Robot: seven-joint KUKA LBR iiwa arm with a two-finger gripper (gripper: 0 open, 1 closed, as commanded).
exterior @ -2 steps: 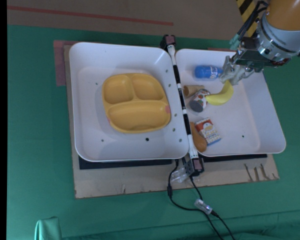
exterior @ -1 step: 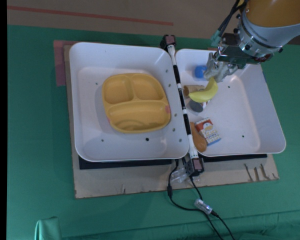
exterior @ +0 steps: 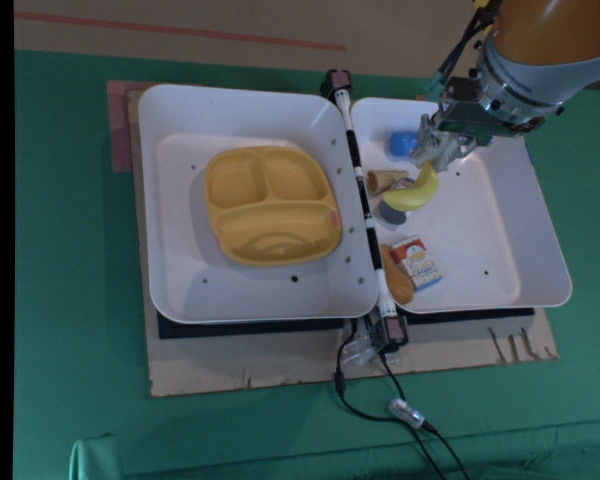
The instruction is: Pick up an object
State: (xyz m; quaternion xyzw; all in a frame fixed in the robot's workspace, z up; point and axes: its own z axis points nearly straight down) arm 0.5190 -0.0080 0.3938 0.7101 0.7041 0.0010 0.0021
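The banana (exterior: 417,190) lies in the right bin (exterior: 500,238), directly under the gripper (exterior: 435,160), and its upper end touches the fingertips. If the fingers really close on it I cannot tell, because the wrist hides them. Just left of the gripper is a blue ball (exterior: 401,144). Below it, near the banana, are a small cone (exterior: 386,180) and a grey round piece (exterior: 392,211). Further below lies a small carton (exterior: 416,262).
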